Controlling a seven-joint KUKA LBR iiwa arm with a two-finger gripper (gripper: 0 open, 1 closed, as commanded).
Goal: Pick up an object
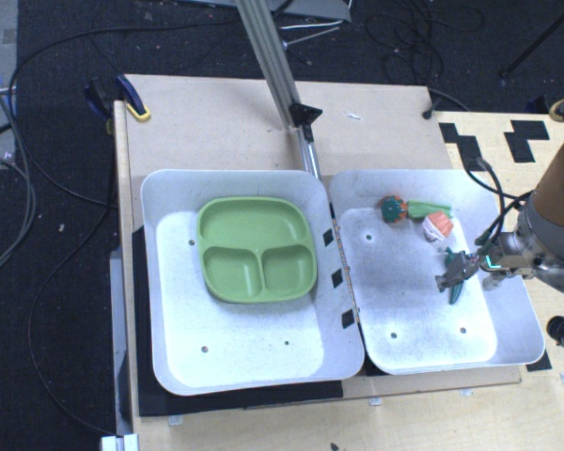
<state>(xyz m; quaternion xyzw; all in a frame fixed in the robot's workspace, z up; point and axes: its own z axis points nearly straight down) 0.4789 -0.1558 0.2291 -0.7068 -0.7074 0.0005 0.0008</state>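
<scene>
Table (pixel 376 120): tan top, carrying two shallow white bins side by side.

Left bin (pixel 169 346): holds one green divided plate (pixel 258 249) with three compartments, lying flat in the upper half of the bin.

Right bin (pixel 404 336): holds a small cluster of objects near its upper right. A teal and orange round toy (pixel 392 209) lies at the upper middle, with a green strip (pixel 430 210) just beside it on the right. A red and white item (pixel 438 225) sits just below the strip.

Arm (pixel 550 224): grey, entering from the right edge and reaching over the right bin's right side.

End effector (pixel 454 275): dark, low over the right bin floor, just below the red and white item. A thin teal piece (pixel 457 291) shows at its tip; whether it is gripped cannot be told, nor can the end effector's state.

Metal pole (pixel 268 50): slants across the table's far edge, above the gap between the bins.
</scene>
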